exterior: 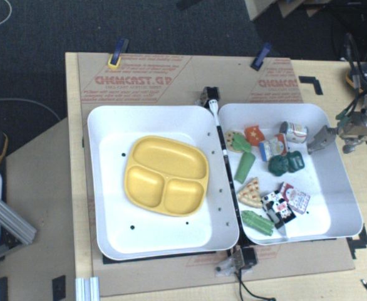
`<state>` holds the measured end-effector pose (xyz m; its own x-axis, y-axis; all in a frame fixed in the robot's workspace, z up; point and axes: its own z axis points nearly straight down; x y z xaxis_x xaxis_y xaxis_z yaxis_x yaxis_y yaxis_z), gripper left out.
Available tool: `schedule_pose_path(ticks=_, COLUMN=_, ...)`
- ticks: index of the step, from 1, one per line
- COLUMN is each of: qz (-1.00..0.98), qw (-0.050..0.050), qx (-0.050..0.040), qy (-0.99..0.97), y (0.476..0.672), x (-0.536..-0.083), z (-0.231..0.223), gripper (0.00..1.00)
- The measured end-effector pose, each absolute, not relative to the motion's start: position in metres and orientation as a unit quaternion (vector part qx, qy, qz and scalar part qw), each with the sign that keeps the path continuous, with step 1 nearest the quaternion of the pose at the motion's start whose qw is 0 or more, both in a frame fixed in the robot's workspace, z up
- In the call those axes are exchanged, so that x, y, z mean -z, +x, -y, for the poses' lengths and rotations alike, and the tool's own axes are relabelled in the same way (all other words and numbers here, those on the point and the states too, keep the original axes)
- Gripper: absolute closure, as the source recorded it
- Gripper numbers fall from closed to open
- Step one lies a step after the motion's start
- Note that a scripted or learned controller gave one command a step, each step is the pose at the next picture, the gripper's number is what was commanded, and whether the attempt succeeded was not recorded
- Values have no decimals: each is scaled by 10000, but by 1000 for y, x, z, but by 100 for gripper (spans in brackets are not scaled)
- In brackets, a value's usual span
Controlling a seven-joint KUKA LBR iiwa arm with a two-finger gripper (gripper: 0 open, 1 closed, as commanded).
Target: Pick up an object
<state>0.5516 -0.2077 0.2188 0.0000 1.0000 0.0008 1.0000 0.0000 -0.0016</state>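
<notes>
Non-task items, placed relative to the left white bin (102, 187):
- Yellow divided plate (166, 175) — inside it, three compartments, lying flat.
- Brown board (171, 80) printed in red — beneath it, extending behind.
- Yellow-tipped clamp (116, 54) — behind it, on the board's far edge.
- Blue clamp (260, 57) — behind, to the right.

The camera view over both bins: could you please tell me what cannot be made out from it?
- Grey two-finger gripper, camera view: small and blurred at the right white bin's rim; finger state unreadable.
- Arm: cut off by the right edge.
- Small printed packets: labels too small to read.
- Dark green toy: shape unclear, blurred.
- Yellow three-compartment plastic tray: hides the left white bin's floor beneath it.
</notes>
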Motion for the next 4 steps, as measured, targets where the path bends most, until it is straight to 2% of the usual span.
schedule_pose_path(ticks=2, qz=7070, qw=35, qx=-8, qy=-7072, y=544, x=-97, z=216, gripper=0)
schedule_pose_path(ticks=3, qz=7078, qw=33, qx=11, qy=-7064, y=545, x=-85, z=214, gripper=0)
schedule_pose_path(ticks=4, qz=7074, qw=7, qx=6, qy=-7068, y=545, x=-95, z=215, gripper=100)
